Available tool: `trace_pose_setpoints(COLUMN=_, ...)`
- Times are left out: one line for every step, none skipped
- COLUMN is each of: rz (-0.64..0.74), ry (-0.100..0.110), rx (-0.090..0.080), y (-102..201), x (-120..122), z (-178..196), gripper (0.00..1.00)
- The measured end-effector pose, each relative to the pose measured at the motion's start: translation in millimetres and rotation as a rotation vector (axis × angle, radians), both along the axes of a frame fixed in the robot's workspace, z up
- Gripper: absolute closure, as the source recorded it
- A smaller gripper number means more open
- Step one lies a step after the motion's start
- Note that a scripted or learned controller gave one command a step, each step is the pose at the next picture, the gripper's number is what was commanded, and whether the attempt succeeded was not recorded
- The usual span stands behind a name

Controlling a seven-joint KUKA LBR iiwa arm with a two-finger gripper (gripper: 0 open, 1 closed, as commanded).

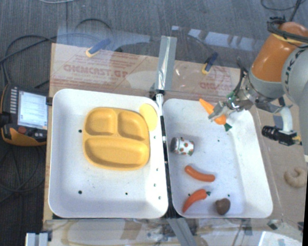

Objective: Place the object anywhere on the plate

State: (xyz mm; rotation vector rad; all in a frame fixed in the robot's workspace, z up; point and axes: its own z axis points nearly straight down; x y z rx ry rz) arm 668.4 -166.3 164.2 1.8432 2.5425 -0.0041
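Note:
A yellow divided plate [117, 138] lies in the left white bin [65, 192]. In the right bin [246, 170], an orange toy carrot with a green end [205, 105] lies near the far edge. My gripper [218, 116] is down directly over the carrot's middle, so the carrot shows on both sides of it. The gripper hides where it meets the carrot. The arm's orange band [275, 55] is above the bin's far right corner.
The right bin also holds a small dotted cup on its side [183, 145], an orange sausage [200, 174], a second small carrot [194, 199] and a brown lump [222, 206]. A yellow disc [149, 115] leans at the left bin's right wall. A handheld pendant [26, 115] sits left of the bench.

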Motion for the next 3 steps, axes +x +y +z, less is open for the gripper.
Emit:
trace_pose_setpoints(rz=0.122, ry=0.001, rx=0.003, y=87, x=-27, z=19, gripper=1.0)
trace_pose_setpoints(rz=0.129, ry=0.002, rx=0.004, y=199, x=-54, z=19, gripper=1.0)
trace_pose_setpoints(rz=0.128, ry=0.002, rx=0.004, y=199, x=-54, z=19, gripper=0.0)
